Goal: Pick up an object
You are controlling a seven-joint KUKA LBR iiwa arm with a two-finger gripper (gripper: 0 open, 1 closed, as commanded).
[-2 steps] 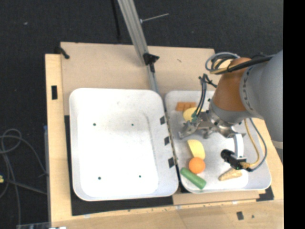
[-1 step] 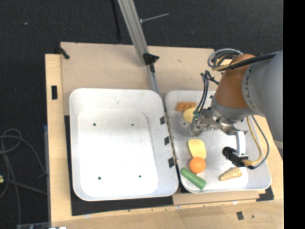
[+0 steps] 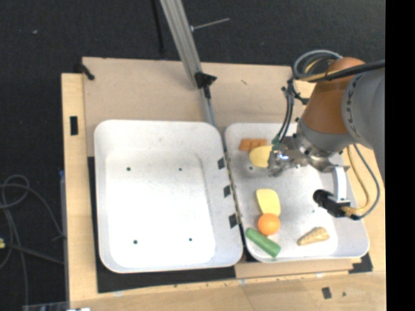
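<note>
Fruit-shaped toys lie in the right bin (image 3: 350,241). End effector (image 3: 277,161) sits against a pale yellow piece (image 3: 260,155) at the bin's ten o'clock; its state I cannot tell. That piece looks light, rigid, smooth; grip across its narrow middle.

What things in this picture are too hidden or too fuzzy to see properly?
- The pincer, camera view: the arm's wrist covers it, so open or shut is unclear.
- The pale yellow object beside it: partly covered by the pincer, so touching or gripped cannot be told.
- The orange block: half hidden behind the yellow object.
- The arm: cut off at the right edge.
</note>
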